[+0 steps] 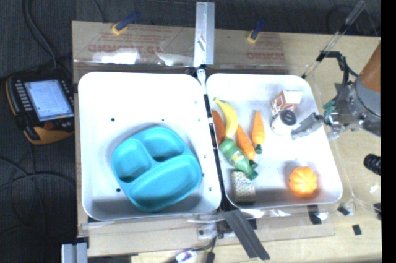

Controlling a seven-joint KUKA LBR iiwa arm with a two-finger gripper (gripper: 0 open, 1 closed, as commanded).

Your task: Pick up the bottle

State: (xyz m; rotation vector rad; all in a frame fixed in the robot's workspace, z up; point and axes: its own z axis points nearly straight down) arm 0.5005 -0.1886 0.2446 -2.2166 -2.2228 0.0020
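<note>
One green bottle [237, 158] lies among two carrots [258, 128] – hand [307, 126] at the right bin's [328, 190] edge, finger state unclear.

I see two bins side by side on the desk [346, 51] | left bin [99, 101]: divided plate [156, 167] | right bin [260, 83]: bottle [237, 157] by the divider, banana [228, 117] behind it, carrot [258, 127] to its right, pincer [307, 126] at the right wall

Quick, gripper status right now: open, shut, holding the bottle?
Gripper: open or shut cannot be told; it sits at the right bin's right edge, apart from the green bottle, holding nothing visible.
</note>
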